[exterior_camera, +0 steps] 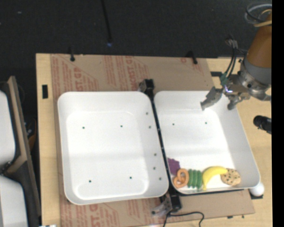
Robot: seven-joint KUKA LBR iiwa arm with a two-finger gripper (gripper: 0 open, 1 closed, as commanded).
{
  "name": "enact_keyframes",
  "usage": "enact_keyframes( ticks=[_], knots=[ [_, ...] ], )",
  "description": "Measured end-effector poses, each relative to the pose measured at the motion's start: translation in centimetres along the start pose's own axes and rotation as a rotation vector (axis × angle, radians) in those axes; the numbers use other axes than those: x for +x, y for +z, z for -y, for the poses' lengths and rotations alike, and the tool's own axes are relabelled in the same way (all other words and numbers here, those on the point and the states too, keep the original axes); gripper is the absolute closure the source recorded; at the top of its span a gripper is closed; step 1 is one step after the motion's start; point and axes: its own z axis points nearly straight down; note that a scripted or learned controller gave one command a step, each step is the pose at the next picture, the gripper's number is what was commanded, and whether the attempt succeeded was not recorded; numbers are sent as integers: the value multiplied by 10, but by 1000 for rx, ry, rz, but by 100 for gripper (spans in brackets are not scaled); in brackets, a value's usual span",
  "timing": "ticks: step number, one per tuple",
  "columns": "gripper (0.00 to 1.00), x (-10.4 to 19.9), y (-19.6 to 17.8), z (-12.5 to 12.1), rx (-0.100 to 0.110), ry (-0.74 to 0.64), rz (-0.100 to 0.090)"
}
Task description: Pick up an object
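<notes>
A wooden counter (47, 141) carries two shallow white bins. The left bin (106, 145) fills the middle left of the frame. The right bin (199, 141) holds toy food along its lower edge: a purple piece (173, 164), pretzel (181, 178), green piece (195, 178), banana (213, 173) and cookie (231, 177). At upper right, the end effector (219, 100) hovers with fingers apart, holding nothing. Judging from this, picking has not begun.
</notes>
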Motion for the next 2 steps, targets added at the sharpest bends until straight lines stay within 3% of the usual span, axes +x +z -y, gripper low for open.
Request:
enact_keyframes(
  ticks=[2],
  knots=[
    [0, -18, 63, 102, 3, 2, -1]
  ],
)
